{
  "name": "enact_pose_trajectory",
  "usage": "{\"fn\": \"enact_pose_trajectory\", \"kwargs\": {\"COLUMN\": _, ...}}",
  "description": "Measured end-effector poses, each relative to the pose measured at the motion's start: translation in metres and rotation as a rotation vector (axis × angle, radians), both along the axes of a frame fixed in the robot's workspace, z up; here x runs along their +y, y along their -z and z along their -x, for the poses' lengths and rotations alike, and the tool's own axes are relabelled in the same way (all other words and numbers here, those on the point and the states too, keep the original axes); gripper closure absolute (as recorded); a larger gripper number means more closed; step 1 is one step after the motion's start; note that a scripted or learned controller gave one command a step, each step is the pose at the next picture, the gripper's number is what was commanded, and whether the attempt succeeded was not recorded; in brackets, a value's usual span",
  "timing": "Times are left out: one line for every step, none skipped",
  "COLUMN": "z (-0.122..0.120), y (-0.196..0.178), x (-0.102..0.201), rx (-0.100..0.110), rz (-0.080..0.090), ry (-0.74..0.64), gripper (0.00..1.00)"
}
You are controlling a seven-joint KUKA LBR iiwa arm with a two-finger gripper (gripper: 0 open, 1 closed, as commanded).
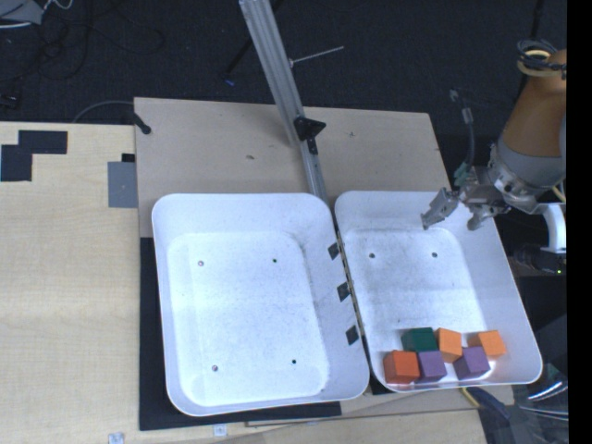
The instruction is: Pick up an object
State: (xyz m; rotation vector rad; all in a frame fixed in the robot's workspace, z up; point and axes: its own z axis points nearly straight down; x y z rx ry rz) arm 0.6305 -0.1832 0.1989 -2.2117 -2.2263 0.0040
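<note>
Nearest, at the front edge of the right bin [518,289], lies a huddle of small blocks, its long axis running left to right along the bin's front wall: an orange-red block [401,366], a purple block [431,365], a dark green block [419,339], an orange block [450,342], a second purple block [473,363] and a second orange block [491,343], most of them touching a neighbour. All sit well apart from the gripper [460,210], nearer the camera than it. The left bin [176,220] stands just beside the right one, to the gripper's left (black clips sit along the seam between them). Farther back, the gripper hangs over the right bin's far rim, its two fingers spread apart with nothing between them. Beyond the bins, a slanted aluminium rail [277,72] rises from the bench [213,146].
</note>
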Motion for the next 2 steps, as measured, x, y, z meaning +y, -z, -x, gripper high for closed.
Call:
{"fn": "enact_pose_trajectory", "kwargs": {"z": 0.015, "y": 0.091, "x": 0.068, "rx": 0.008, "rz": -0.004, "ry": 0.002, "gripper": 0.0}}
{"fn": "enact_pose_trajectory", "kwargs": {"z": 0.132, "y": 0.106, "x": 0.069, "rx": -0.008, "rz": 0.001, "ry": 0.009, "gripper": 0.0}}
